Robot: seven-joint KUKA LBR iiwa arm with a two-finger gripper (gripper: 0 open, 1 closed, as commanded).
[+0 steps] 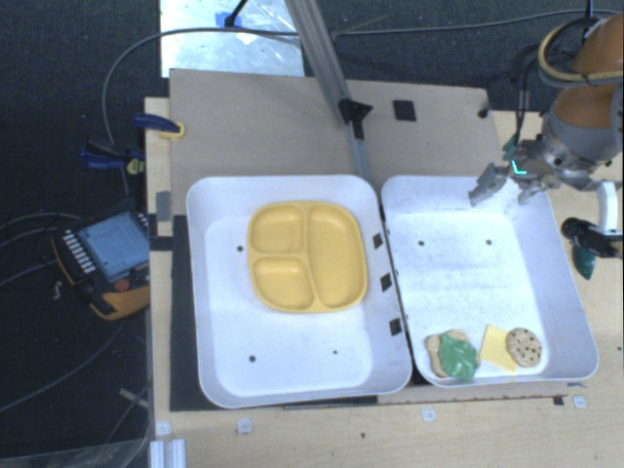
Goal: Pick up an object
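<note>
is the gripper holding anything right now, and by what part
Nothing. The gripper hangs open over the right bin's far edge, with nothing between its fingers.

Green toy (pixel 456 356), yellow wedge (pixel 498 348), cookie (pixel 525 346) lie along right bin's near edge.

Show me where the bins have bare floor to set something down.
Right bin: the middle is bare, from below the tool down to the cluster at the near edge, where green toy, yellow cheese wedge and cookie crowd together. Left bin: the yellow divided plate fills the centre; bare floor lies along its left side and near edge.
</note>
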